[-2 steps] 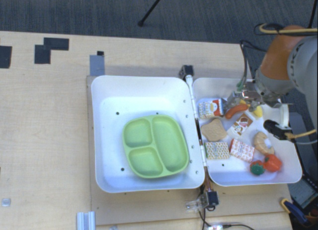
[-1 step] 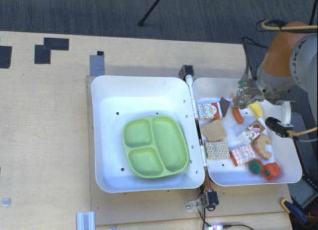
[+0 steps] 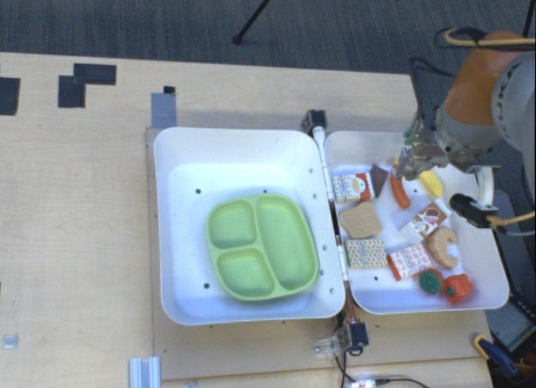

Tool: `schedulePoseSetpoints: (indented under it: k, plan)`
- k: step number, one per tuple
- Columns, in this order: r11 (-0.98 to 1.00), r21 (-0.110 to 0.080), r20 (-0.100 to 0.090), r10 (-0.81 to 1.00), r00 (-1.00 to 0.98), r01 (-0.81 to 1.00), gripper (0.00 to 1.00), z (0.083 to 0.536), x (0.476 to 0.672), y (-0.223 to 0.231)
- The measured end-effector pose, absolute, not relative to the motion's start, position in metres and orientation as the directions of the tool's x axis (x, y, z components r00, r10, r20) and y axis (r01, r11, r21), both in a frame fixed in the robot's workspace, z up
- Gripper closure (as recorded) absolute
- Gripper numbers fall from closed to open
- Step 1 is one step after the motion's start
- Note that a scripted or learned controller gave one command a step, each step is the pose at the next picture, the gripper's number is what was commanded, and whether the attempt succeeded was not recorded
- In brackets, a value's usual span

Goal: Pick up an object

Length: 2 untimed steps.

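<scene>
Below my jaws [image 3: 408, 162], in the right bin [image 3: 494, 281], lies an orange carrot [image 3: 401, 193] (light, smooth, probably slippery); I would grip its middle. Whether my jaws are apart I cannot tell.

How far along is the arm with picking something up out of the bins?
Early. Nothing looks picked yet: the toy food lies loose in the right bin, and the green tray sits in the left bin. The gripper is low at the right bin's far edge, near the orange sausage. Grasping and lifting remain.
</scene>
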State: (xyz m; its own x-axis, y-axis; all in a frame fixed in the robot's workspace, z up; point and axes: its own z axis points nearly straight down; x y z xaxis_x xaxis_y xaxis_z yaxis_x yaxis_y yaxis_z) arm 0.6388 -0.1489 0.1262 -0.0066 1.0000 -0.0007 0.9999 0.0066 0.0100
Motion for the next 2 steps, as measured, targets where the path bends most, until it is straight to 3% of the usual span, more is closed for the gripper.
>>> schedulePoseSetpoints:
  k: [1,2]
  plan:
    - [0.007,0.010,0.000,1.000,-0.007,1.000,0.00,0.126,0.639,-0.149]
    - [0.002,0.005,-0.001,1.000,-0.002,1.000,0.00,0.086,0.559,-0.151]
